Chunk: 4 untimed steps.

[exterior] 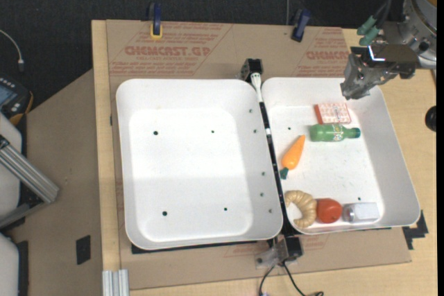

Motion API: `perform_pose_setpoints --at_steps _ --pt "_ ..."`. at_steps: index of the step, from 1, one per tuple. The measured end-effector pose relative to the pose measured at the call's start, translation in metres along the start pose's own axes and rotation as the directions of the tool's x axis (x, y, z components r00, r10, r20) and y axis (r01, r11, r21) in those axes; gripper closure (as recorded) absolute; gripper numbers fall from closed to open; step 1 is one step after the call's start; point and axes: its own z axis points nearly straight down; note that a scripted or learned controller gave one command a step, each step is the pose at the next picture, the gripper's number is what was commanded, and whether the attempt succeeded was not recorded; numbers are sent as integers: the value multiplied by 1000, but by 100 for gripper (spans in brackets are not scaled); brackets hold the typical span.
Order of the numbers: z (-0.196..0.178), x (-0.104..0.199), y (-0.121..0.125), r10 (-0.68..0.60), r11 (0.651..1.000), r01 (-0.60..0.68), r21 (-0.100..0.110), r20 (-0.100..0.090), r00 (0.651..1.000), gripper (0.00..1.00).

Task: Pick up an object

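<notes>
Right bin (388,142) holds: pink box (331,114) upper middle; green bottle (333,134) lying just below; orange carrot (293,152) tilted; croissant (302,207), red ball (329,210), clear bottle (361,212) along bottom edge.

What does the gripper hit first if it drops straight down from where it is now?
Probably the pink patterned box, which lies just below the gripper in the right bin. Depth is unclear from the slanted view, so it could land on bare bin floor beside it.

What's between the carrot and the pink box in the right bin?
In the camera view, the green bottle lies on its side between the carrot and pink box, just below the box.
</notes>
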Motion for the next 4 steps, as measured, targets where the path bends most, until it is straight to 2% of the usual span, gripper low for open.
perform_pose_setpoints --at_steps 1,2,3,4 --pt "210 53 -4 4 1000 -5 26 3 1000 100" --pt "100 101 33 2 1000 -2 -5 -2 1000 100" --pt "98 153 -2 0 1000 0 10 -1 1000 100" --pt "185 90 35 13 1000 -13 17 5 1000 100"
